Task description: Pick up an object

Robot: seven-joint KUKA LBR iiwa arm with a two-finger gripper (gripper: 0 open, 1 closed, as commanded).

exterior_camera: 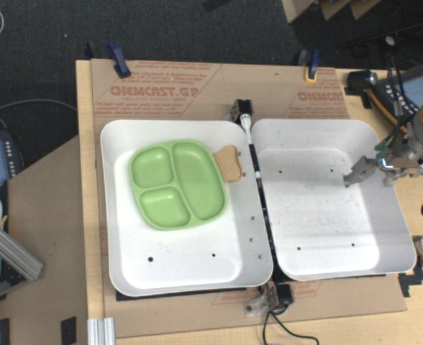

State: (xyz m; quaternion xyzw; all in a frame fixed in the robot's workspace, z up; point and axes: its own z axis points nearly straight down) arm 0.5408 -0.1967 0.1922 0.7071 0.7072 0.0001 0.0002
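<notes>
Nothing is being carried yet — the green divided plate (178,185) and the tan slab (228,164) touching its right rim are both lying in the left bin (125,264). The gripper (362,169) is hanging over the right bin (326,257), well apart from them — whether it is open I cannot tell

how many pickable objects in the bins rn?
2, both in the left bin: a green divided plate toward its back, and a small tan slice-like piece touching the plate's right edge. More could be hidden under the plate.
</notes>
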